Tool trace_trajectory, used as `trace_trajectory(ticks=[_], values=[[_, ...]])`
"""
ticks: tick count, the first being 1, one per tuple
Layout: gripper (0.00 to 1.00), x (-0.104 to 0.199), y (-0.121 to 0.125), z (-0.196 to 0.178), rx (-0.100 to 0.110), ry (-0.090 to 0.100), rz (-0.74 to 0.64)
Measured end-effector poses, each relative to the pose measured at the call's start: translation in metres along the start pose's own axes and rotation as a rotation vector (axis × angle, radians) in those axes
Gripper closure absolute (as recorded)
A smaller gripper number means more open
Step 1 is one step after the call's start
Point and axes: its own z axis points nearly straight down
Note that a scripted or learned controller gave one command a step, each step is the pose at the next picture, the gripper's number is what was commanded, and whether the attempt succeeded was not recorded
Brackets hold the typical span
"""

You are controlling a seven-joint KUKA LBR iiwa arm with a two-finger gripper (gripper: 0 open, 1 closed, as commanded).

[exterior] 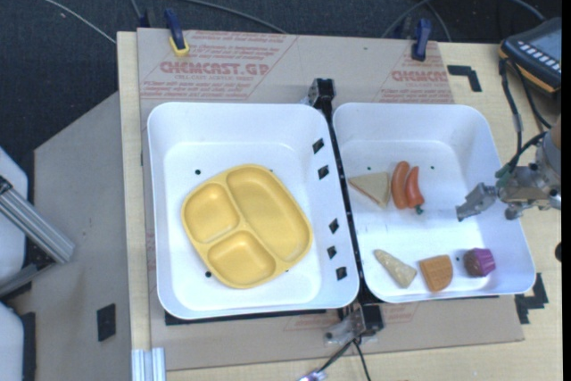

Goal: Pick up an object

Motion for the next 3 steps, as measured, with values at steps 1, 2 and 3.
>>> trace_trajectory(ticks=[1, 2, 3], values=[[0.00, 0.001, 0.004, -0.007, -0.014, -0.004, -0.004], [0.00, -0.005, -0.004, 0.050, -0.008, -0.001, -0.003], [0.00, -0.004, -0.004, 0.099, -0.010, -0.001, -0.004]])
